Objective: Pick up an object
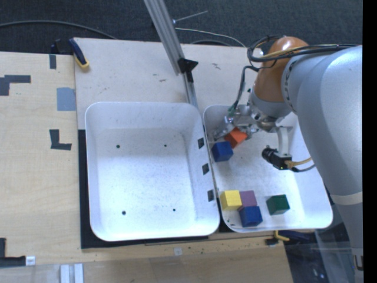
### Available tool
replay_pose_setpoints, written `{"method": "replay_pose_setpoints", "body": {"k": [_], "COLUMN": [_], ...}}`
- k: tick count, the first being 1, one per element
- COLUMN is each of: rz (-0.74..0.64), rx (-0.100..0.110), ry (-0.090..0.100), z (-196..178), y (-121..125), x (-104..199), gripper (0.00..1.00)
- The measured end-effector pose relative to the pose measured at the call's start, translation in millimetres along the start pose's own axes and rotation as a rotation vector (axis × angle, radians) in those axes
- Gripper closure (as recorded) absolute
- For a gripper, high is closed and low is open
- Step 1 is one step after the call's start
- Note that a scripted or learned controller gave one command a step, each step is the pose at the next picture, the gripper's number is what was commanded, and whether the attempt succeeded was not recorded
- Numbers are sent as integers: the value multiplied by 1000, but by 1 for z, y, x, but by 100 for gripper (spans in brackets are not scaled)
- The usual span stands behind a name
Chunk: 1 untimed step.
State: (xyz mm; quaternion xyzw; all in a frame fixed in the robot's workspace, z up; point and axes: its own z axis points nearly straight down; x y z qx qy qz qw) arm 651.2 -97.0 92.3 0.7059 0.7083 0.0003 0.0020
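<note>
In the right bin [312, 208], my gripper [235, 125] hangs low at the far left corner, directly over an orange block [237, 138] that pokes out just beneath it. Whether the orange block is held cannot be made out. A blue cube [222, 151] lies close by, in front and to the left of the orange block, next to the bin's left wall. Near the front of the same bin a yellow cube [231, 199], a purple cube [248, 197] and a second blue cube [251, 216] sit bunched together, and a green cube [277, 204] lies to their right.
The left bin [94, 158] stands beside the right one, their walls touching. A slanted metal rail [168, 34] runs from the top of the view down to the bins' shared far corner. The grey arm [336, 117] covers the right bin's right side.
</note>
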Motion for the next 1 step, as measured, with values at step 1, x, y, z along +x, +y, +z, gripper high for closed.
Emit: {"method": "replay_pose_setpoints", "body": {"k": [1], "rz": [0], "rx": [7], "ry": [0], "z": [-9], "y": [-2], "x": [0], "gripper": [100]}}
